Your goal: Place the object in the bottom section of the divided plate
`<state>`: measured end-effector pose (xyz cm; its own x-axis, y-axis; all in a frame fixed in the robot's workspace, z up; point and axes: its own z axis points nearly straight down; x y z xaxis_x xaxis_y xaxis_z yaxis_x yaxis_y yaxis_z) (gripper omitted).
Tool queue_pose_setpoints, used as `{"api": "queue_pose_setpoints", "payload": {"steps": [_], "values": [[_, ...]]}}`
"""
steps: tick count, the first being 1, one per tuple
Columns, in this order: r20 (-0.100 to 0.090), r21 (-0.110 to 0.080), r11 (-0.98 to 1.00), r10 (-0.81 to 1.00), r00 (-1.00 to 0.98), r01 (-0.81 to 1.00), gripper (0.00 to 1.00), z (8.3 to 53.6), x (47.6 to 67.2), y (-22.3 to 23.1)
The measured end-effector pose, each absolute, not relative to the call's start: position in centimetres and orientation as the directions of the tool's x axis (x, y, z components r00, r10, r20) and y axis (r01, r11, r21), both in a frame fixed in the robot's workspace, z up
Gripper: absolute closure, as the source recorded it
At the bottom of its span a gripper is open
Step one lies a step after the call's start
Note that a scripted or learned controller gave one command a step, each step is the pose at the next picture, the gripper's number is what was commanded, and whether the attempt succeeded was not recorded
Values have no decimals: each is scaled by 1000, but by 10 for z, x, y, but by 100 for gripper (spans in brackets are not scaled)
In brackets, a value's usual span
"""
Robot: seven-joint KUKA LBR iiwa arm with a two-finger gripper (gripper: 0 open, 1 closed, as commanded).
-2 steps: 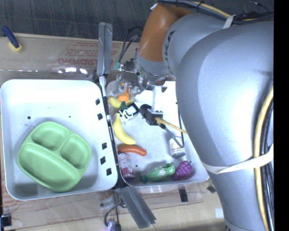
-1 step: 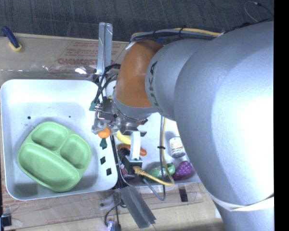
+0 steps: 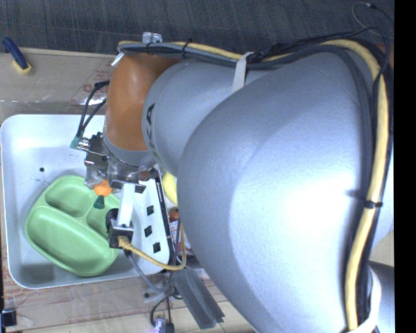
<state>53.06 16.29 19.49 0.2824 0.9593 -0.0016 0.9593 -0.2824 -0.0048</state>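
Note:
A green divided plate [image 3: 64,229] lies in the left white bin [image 3: 28,144], toward its front. Its large lower section faces the bin's front wall, with two smaller sections behind. My gripper [image 3: 104,189] hangs over the plate's right rim, mostly hidden by the wrist and the orange band [image 3: 128,109]. A small orange object with a green tip [image 3: 100,189] sits at the gripper's end, above the border between the upper sections. Whether it is held between the fingers is hidden.
The grey arm [image 3: 277,186] covers the whole right side and the second bin. A yellow object [image 3: 169,186] peeks out beside the wrist. A blue and yellow item [image 3: 15,53] lies on the bench at the far left.

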Motion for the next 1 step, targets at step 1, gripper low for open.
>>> {"api": "queue_pose_setpoints", "payload": {"steps": [1], "values": [[-1,-3,-120,993,120,993,100,231,496,199]]}}
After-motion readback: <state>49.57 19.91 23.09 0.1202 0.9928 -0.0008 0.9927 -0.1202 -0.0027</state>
